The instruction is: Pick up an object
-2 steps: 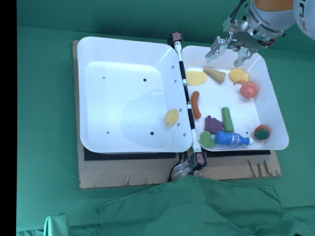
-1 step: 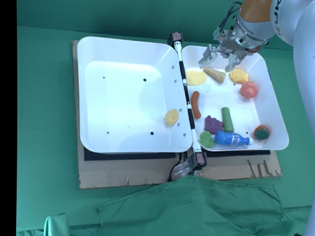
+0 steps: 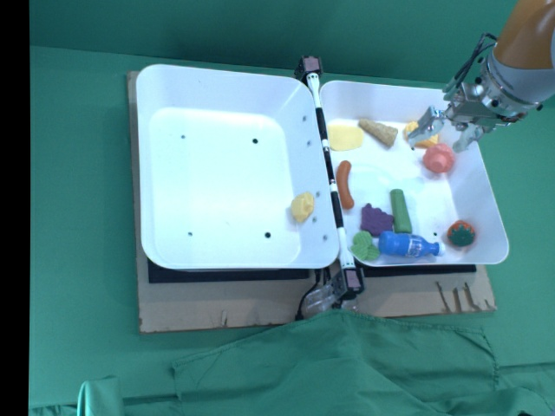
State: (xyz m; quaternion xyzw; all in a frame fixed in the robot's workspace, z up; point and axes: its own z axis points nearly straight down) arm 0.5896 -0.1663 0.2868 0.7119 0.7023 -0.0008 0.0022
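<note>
My gripper (image 3: 446, 133) hangs over the far right part of the right bin (image 3: 486, 199). Its fingers are spread open with nothing between them. A salmon-pink round toy (image 3: 439, 159) lies just below it. A small yellow-orange piece (image 3: 425, 140) sits by the left fingertip, partly hidden. The same bin holds a tan cone (image 3: 378, 131), a flat yellow piece (image 3: 345, 135), a red sausage (image 3: 345, 185), a green cucumber (image 3: 400, 211), purple grapes (image 3: 376, 219), a green leafy toy (image 3: 364, 246), a blue bottle (image 3: 408, 246) and a red strawberry-like toy (image 3: 460, 233).
The left bin (image 3: 173, 85) holds one small yellow item (image 3: 302, 206) near its right wall. A black-and-white bar (image 3: 328, 159) divides the bins. Both rest on a cardboard sheet (image 3: 217, 306) over green cloth, which bunches up at the front (image 3: 347, 362).
</note>
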